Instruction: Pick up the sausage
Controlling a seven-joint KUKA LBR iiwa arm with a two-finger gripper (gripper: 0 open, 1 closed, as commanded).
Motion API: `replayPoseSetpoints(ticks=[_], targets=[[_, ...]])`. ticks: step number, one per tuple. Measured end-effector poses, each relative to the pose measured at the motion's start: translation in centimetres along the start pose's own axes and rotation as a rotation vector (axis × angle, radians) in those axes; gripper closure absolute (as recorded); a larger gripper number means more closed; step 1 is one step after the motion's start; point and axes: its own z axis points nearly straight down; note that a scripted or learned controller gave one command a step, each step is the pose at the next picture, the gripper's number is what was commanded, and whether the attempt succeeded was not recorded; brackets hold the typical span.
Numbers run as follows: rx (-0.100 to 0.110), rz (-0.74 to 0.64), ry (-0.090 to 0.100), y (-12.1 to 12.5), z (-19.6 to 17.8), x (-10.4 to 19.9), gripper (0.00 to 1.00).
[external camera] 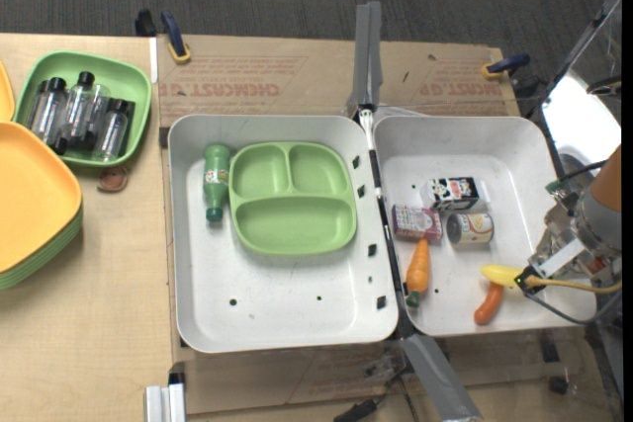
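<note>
Sausage lies near the front right corner of the right bin, just beside a yellow item. Gripper sits at the bin's right edge; whether open or closed cannot be determined.

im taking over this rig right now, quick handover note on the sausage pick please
Gripper: at the right edge of the right bin, low near the bin floor; I cannot tell whether it is open or shut, and nothing shows held in it.
Sausage: lying on the right bin's floor near the front, just left of the gripper, beside a yellow banana.
Also there: carrot, small can, two small cartons.
Left bin holds a green divided plate and a green bottle.
Done: approach only. Left: grasp the sausage and lift it.
</note>
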Motion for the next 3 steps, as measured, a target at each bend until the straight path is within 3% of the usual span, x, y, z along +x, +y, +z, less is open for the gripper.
replayPoseSetpoints(ticks=[1,2,3], targets=[[0.0,-0.271,-0.001,0.0,0.0,-0.1,1.0],[-0.001,-0.209,-0.007,0.3,-11.7,2.7,1.0],[0.001,0.112,-0.009,-1.3,-6.7,0.4,1.0]])
